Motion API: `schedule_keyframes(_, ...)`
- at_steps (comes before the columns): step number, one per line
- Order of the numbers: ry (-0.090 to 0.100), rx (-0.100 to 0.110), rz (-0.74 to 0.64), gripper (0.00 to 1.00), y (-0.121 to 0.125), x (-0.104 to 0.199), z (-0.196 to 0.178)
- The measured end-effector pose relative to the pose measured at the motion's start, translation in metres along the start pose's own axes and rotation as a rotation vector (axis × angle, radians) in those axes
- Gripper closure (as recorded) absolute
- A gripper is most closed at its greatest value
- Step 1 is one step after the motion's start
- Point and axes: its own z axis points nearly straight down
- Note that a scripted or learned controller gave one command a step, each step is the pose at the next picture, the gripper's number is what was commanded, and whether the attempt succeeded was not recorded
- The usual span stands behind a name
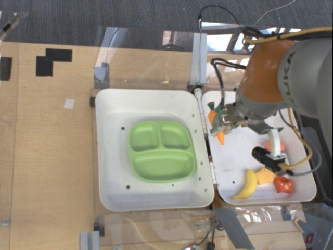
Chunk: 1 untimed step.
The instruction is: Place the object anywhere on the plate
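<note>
The tool [222, 120] hangs over the left edge of the right bin [234, 163], just beside the divider between the two bins, and a toy carrot [216, 127] sits at its tip: an orange body with a green top, lying partly under the metal end of the arm. Whether the tool is apart or clamped on the carrot cannot be told from this slanting view, because the wrist covers the fingers, so the carrot may be held or may only lie on the bin floor beneath them. Further from the tool, toward the near right corner of the same bin, lie a black object [266, 158], a white and red piece [275, 142], a banana [247, 185], a yellow corn-like piece [265, 177] and a red tomato-like toy [283, 184], all well apart from the carrot. Across the divider, the green sectioned plate [161, 151] rests in the middle of the left bin [112, 139]. The risks, as I judge them: a shallow or off-centre grip on the tapered carrot could let it slip during the lift; the carrot could catch the raised bin walls while crossing; and an early release would drop it beside the plate.
</note>
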Motion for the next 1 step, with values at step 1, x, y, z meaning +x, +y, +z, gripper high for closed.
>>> schedule_keyframes(1,0.0,-0.001,-0.116,1.0,-0.0351,0.0109,-0.0007)
